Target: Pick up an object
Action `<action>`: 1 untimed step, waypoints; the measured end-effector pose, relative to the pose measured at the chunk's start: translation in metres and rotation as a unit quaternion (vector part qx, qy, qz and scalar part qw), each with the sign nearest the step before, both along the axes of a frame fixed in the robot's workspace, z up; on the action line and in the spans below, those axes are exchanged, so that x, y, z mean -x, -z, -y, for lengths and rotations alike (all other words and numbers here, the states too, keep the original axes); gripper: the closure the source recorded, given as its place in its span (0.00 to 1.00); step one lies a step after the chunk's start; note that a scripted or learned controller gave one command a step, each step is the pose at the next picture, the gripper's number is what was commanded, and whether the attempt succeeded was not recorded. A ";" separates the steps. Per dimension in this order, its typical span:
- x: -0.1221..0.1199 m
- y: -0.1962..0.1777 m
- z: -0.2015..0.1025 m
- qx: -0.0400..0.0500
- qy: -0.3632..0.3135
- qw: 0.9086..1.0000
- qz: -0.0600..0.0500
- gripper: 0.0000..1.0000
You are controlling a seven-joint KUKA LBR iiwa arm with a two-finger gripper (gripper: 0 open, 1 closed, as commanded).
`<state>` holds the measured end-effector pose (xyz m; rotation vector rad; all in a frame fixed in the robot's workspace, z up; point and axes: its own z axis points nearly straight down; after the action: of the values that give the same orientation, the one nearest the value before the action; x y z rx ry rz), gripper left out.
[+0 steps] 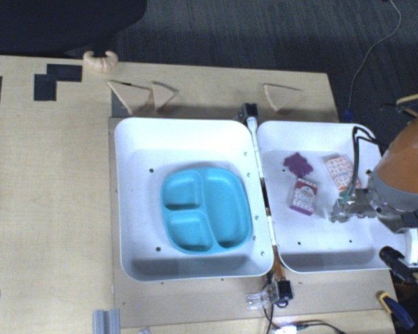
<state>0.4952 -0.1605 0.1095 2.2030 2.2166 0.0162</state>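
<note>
The right bin (pixel 313 252) holds three small objects: a purple piece (pixel 298 163) near the back, a patterned dark-red card or packet (pixel 303 196) in the middle, and a pale packet with red print (pixel 338 170) to the right. My gripper (pixel 341 211) hangs low over the right side of this bin, just right of the dark-red packet and below the pale one. Nothing shows between its tips.
The left bin (pixel 136 186) contains a blue three-compartment tray (pixel 205 209). A ridge (pixel 261 186) separates the two bins. The arm's orange band (pixel 411 162) sits at the right edge. Cables and clips (pixel 275 294) lie in front of the bins.
</note>
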 end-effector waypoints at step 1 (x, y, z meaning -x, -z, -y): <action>0.000 0.000 0.000 0.000 0.000 1.000 0.000 0.00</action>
<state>0.4952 -0.1605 0.1094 2.2031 2.2168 0.0161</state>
